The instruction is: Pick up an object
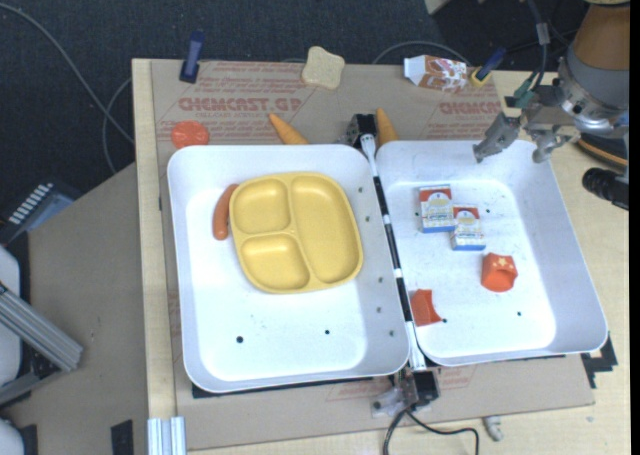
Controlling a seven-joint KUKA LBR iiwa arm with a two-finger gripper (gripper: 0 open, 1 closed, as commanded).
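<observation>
The left bin (200, 333) holds a yellow divided plate (296, 231) with 3 compartments, and a sausage (221, 213) lies just beside the plate's left edge. Behind the bins, on the cardboard sheet (165, 383), sit a slice of bread (323, 66), a carrot (287, 130), an orange disc (189, 133), a blue clip (191, 55) and a crumpled wrapper (437, 71).

In the right bin (560, 313) lie 2 small cartons (451, 218) touching one another near the middle, an orange toy (498, 272) to their lower right, and a red piece (424, 307) against the bin's left wall, close to the divider between the bins.

The gripper (519, 140) hangs over the far right corner of the right bin, with nothing standing between it and the things below. Its 2 fingers (492, 143) are spread apart and hold nothing. The cartons lie near it, toward the front and left; the orange toy and the red piece lie farther off. The arm (600, 53) reaches in from the upper right, its orange band above the wrist, the fingers pointing down toward the bin's back rim.
</observation>
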